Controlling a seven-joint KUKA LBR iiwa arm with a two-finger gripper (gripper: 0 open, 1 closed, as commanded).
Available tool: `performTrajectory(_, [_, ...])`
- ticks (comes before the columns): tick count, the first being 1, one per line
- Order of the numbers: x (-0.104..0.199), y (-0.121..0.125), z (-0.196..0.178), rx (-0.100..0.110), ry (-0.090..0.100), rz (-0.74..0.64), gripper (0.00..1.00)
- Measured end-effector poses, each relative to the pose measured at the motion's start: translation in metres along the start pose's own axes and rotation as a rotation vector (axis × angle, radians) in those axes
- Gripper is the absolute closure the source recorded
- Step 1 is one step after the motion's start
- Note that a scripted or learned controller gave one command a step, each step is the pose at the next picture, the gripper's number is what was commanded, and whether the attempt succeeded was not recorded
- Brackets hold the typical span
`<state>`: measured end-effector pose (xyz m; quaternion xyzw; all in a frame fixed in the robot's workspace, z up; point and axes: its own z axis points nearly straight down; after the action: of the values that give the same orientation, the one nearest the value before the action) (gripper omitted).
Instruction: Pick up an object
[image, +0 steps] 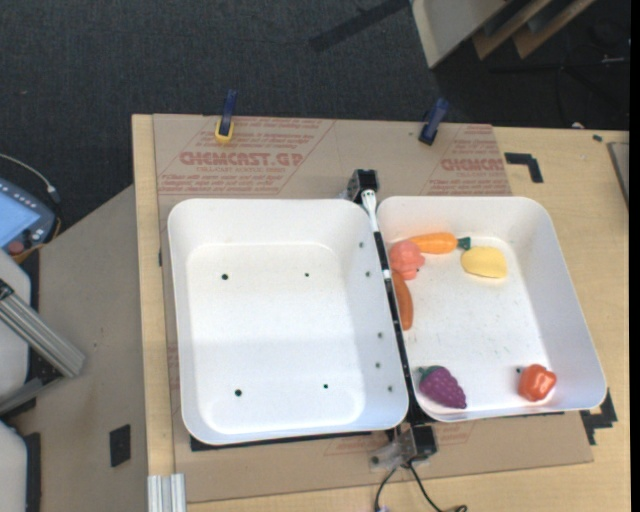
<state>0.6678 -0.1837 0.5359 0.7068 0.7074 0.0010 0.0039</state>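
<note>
- Left bin (200, 300) carries no toys; right bin (560, 300) holds them all.
- Long orange toy (402, 300) lies along the divider, its long axis running near to far.
- Carrot (433, 242) lies crosswise at the far end, just beside the pink toy (405, 258) and the lemon (484, 262).
- Grapes (441, 386) and red pepper (537, 382) sit near the front wall, well apart.
- I cannot tell the gripper's state; the arm would enter from the right, so pepper and lemon lie nearest.

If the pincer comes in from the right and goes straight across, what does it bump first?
Probably the rim of the right bin, if it travels low. Past that, a line along the near side meets the red pepper first. Farther back, it meets the yellow lemon. Its height can't be judged here.
</note>
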Motion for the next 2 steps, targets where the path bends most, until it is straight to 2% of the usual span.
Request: performTrajectory(2, [0.029, -0.001, 0.0, 0.007, 0.003, 0.0, 1.0])
